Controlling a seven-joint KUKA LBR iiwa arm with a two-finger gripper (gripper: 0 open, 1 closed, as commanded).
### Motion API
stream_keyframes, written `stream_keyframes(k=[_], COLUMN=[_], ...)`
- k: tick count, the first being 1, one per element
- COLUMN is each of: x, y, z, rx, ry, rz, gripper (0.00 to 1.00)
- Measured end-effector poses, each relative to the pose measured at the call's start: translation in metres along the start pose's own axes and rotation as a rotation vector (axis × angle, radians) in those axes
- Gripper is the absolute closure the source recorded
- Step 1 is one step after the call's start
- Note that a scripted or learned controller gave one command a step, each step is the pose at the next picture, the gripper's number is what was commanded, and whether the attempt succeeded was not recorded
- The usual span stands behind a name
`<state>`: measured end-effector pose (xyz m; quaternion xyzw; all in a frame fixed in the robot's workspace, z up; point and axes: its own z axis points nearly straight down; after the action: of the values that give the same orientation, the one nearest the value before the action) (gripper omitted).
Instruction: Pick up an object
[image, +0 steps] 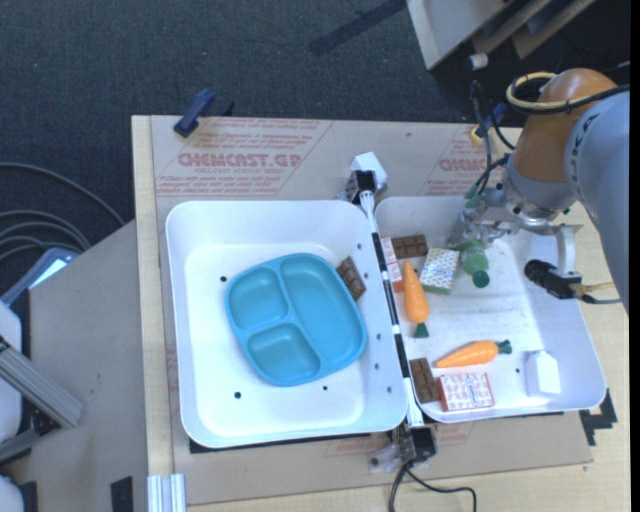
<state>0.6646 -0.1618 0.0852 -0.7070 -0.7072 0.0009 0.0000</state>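
The metal two-finger gripper (474, 238) is lowered into the right white bin (570, 330); whether anything is held cannot be told. A small dark-green round object (477, 269) is seen just below it.

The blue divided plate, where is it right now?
The blue divided plate lies in the left bin, near its middle, with a small brown block at its upper right edge.

One fixed camera, mounted above the bench (300, 150), looking down at a slant. Both white bins in frame: left bin (190, 330), right bin (570, 350). Moderate distance; dark floor visible past the bench's far edge.
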Motion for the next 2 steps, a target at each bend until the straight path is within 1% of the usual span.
stream_keyframes(k=[1,2], x=[0.087,0.0863], y=[-0.028,-0.0286], z=[-0.1007,-0.0998], rx=[-0.003,-0.001], ry=[0.002,0.002], rz=[-0.002,0.0], gripper=[1.0,0.0])
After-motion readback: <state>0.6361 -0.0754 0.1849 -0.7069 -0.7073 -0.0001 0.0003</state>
